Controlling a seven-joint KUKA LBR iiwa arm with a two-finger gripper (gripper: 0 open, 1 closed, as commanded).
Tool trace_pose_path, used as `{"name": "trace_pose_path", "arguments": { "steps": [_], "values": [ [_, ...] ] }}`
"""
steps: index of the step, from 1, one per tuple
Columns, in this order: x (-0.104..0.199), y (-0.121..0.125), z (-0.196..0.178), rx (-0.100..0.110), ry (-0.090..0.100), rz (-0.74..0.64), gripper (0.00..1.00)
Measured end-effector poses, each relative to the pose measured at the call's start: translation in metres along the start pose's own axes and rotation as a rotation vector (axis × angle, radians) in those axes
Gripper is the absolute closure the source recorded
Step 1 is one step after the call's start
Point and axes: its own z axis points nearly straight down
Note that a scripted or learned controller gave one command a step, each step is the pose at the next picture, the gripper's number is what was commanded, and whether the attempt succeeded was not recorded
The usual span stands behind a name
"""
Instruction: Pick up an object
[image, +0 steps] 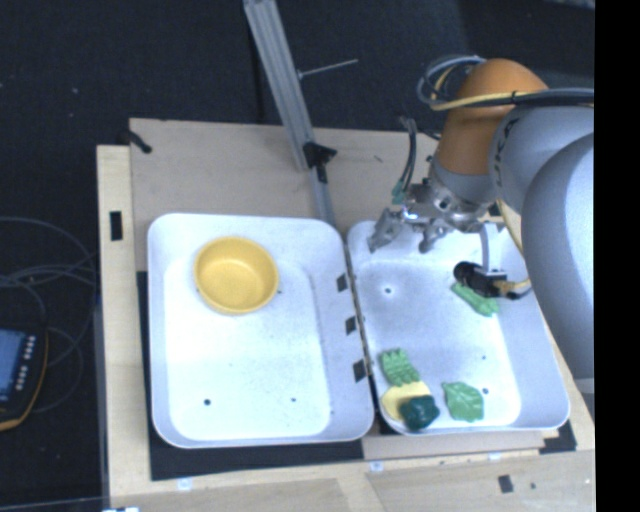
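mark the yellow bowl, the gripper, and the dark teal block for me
yellow bowl (237, 275): camera view, centre of its inside.
gripper (407, 239): camera view, midway between its fingertips.
dark teal block (420, 411): camera view, its top face.

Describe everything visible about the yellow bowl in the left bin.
The yellow bowl is round and shallow, with a plain, slightly glossy surface that looks like plastic. It stands upright, mouth up, with nothing visible inside it. It sits on the floor of the left bin, in the far part, nearer that bin's left wall than the divide between the bins. Nothing else touches it. The claw hangs well away, over the far edge of the right bin.
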Motion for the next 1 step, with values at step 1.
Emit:
{"name": "trace_pose_path", "arguments": {
  "steps": [1],
  "values": [
    [-0.0006, -0.0007, 0.0522, 0.001, 0.000, 0.000, 0.00]
  ]
}}
